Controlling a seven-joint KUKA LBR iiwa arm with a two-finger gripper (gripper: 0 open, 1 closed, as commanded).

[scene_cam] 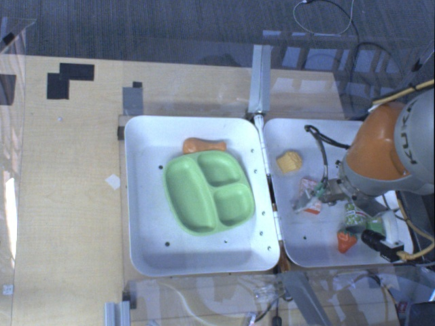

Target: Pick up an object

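Observation:
In the right bin [299, 246], a yellow lumpy object [289, 161] lies near the far left corner. A crumpled clear wrapper with red and white marks [307, 198] rests mid-bin. My gripper [329, 193] hangs low over the bin just to the wrapper's right, touching or nearly touching it. The wrist hides whether the wrapper sits between the fingers. A small red piece with a green top [346, 240] lies toward the near right. Another small green-patterned item [353, 217] lies just behind it, partly under my arm.
The left bin [146, 243] holds a green divided plate [209, 191], with an orange object [203, 145] tucked behind its far edge. A raised divider [268, 189] separates the two bins. My arm's orange band [379, 148] covers the right bin's far right part.

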